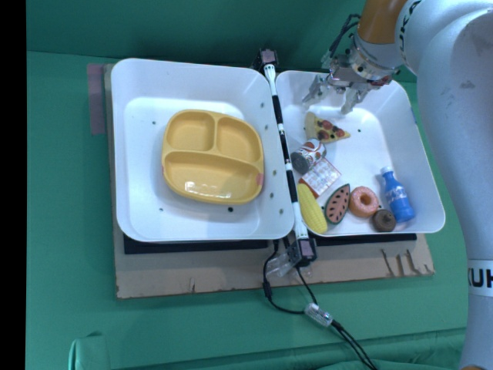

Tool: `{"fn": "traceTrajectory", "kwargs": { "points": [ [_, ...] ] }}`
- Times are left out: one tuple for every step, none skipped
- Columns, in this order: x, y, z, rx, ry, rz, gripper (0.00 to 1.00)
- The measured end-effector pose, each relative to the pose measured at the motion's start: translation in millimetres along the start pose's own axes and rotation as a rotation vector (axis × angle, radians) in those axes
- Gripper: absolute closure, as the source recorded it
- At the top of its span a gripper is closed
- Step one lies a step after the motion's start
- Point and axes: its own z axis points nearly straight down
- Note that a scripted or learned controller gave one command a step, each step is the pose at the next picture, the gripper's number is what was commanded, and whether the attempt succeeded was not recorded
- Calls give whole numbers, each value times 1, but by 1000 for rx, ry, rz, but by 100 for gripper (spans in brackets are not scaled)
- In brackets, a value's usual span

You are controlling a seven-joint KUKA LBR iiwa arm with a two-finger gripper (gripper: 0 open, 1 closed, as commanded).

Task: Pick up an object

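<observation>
Materials and finish on the bench

Both white bins [192,75] look like smooth plastic with a soft gloss. The yellow divided plate [213,157] is also smooth plastic, a little shiny. The toy food, such as the pizza slice [323,128], the donut [363,201] and the blue bottle [397,195], seems glossy plastic. The brown board [192,272] under the bins looks like matt cardboard with rough edges. The green cover [154,330] is matt cloth. The arm's shell [454,68] is smooth, grey, with a satin finish.
</observation>
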Motion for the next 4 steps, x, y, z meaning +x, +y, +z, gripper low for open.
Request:
{"fn": "traceTrajectory", "kwargs": {
  "points": [
    [5,3,-14,-2,13,0,100],
    [2,2,-14,-2,8,2,0],
    [-1,1,-2,-1,12,-4,0],
    [10,4,-14,2,38,-7,100]
  ]
}}
